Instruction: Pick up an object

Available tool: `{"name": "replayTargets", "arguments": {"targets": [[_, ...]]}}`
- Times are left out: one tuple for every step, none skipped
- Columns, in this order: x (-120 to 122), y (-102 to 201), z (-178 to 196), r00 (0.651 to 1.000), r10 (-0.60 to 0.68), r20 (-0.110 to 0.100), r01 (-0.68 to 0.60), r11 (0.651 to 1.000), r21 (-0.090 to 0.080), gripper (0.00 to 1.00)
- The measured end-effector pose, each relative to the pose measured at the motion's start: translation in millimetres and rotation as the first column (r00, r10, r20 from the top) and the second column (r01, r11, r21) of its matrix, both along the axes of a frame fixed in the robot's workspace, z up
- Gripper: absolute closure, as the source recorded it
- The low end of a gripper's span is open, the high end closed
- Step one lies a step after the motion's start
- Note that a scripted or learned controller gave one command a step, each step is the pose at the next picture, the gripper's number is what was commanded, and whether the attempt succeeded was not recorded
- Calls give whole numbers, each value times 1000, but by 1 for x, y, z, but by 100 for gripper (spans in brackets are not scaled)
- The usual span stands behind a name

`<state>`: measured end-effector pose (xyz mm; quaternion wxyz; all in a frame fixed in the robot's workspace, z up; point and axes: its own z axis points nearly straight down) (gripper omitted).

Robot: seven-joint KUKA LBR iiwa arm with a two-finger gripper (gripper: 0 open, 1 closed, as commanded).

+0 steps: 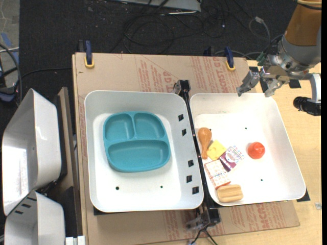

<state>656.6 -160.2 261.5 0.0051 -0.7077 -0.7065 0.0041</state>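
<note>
The pick-up looks barely begun: the claw hangs with its two fingers spread apart and nothing between them, above the far rim of the right bin, well away from the things lying there. Candidates wait toward that bin's near left: a red ball, a yellow block, an orange drumstick-shaped toy, a small packet and a bread roll. The left bin holds a blue divided plate; choosing, descending, gripping and lifting all seem left to do

my gripper: dull grey metal
bins: smooth glossy white plastic
teal tray: matt plastic
bench top: printed brown cardboard
red ball, 3 o'clock: shiny
</note>
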Motion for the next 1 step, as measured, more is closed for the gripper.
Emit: {"name": "replayTargets", "arguments": {"targets": [[2, 1, 9, 1000, 3, 13, -3, 1000, -2, 0]]}}
